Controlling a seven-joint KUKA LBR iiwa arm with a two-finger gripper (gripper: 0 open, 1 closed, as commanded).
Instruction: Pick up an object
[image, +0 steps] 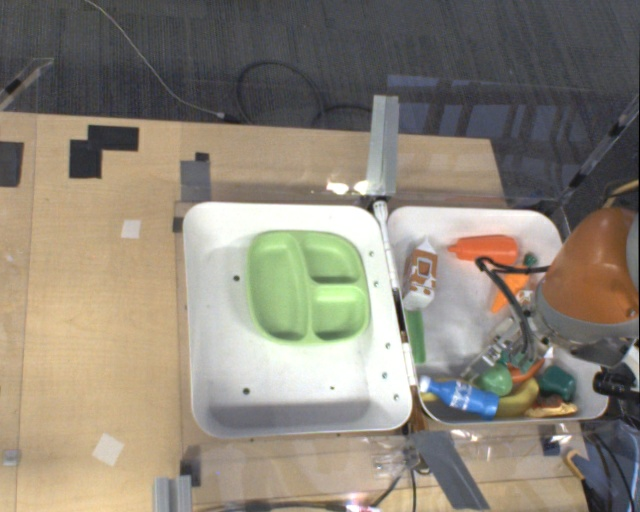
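Wooden bench (90, 330) carries two white bins side by side, and we take the right bin (455, 225) as our landmark. Beside it, the left bin (215, 300) holds a green divided tray (305, 285). Our gripper (508, 345) hangs low over the right bin's near corner, among the clutter; we cannot tell how it stands, since wrist and wiring mask it. No object is visibly caught yet.

Candidates lie close: a small green round piece (495, 379) just beneath the gripper, a blue bottle (460, 396) along the right bin's near wall, a yellow banana-like piece (515, 402) beside it, and a dark green item (557, 381) toward the corner. An orange carrot-shaped toy (485, 248) lies by the right bin's far wall, a white-and-brown bottle (420, 277) against its left wall.

We judge the crowding to be the hazard: neighbours may be nudged. We should centre on one piece, descend straight, close firmly, then lift slowly and check it comes up.
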